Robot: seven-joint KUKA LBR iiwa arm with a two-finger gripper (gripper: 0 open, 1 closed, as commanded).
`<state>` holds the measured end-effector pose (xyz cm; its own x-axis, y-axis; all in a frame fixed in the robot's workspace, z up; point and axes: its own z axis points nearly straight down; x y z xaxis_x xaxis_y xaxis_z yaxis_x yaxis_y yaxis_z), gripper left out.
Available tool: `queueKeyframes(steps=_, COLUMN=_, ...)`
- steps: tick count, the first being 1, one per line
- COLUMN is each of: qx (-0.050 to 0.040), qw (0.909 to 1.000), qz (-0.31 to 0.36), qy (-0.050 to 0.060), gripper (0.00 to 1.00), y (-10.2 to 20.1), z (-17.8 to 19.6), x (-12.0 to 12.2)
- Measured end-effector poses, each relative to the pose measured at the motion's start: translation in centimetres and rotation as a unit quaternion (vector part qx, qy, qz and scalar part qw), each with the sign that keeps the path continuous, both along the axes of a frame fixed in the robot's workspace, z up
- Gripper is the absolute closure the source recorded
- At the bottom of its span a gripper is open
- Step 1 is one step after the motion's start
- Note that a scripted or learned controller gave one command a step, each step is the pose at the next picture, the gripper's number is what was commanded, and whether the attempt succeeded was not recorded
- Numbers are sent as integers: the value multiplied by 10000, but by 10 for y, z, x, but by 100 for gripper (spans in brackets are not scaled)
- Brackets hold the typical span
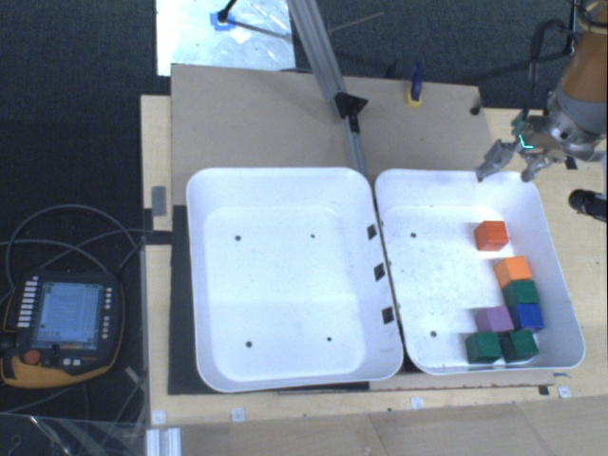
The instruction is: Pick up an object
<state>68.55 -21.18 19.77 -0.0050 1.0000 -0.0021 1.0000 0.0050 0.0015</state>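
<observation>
Gripper point(513, 162) hovers open and holding nothing over the right bin's point(446, 186) far rim, likely staged for descent; blocks point(506, 307) cluster along that bin's right wall, one orange block point(490, 235) apart

Light: bright, even, from above
Glare: white bins point(285, 183) washed out; foil sheet point(195, 22) past the bench's far edge shines
Shadows: faint
Focus: slightly soft, grainy
</observation>
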Motion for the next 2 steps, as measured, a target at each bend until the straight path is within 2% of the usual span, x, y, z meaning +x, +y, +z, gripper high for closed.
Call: queueKeyframes(steps=2, qx=13, qw=10000, qz=1, qy=25, gripper=0, y=1, z=-109, x=-3)
